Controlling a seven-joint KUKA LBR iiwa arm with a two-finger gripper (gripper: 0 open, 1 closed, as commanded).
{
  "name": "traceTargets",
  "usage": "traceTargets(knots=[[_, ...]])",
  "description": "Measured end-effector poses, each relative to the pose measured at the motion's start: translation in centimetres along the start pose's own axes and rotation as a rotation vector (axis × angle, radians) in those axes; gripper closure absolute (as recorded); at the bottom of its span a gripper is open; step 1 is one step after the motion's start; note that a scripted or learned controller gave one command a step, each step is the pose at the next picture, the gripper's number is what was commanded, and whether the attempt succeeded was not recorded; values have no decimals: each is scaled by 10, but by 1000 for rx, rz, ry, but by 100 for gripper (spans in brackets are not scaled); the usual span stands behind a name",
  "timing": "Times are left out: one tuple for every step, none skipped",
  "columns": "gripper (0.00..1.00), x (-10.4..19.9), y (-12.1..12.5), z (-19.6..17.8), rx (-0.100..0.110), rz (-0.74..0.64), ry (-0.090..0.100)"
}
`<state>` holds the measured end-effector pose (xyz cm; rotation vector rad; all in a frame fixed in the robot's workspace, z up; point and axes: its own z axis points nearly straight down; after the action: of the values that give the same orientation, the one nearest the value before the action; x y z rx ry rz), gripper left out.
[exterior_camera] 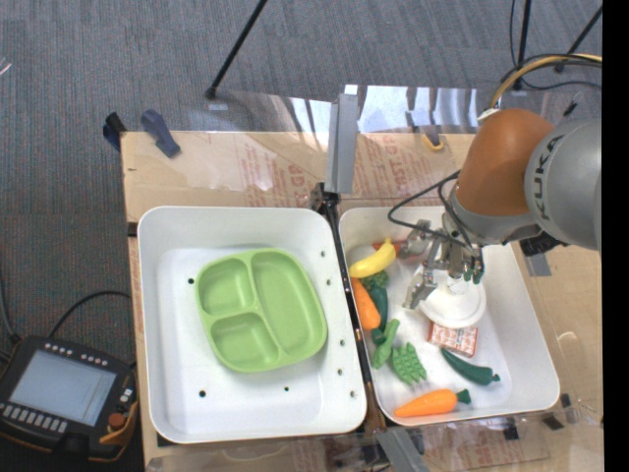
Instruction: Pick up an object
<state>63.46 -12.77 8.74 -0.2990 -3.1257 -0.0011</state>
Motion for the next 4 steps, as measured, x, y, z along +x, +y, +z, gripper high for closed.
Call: traceTargets(knots=[[0,61,26,0,-1,42,0],[0,164,16,0,0,81,-3],[0,94,20,0,0,257,-2],[0,21,32,-1,0,397,-4]])
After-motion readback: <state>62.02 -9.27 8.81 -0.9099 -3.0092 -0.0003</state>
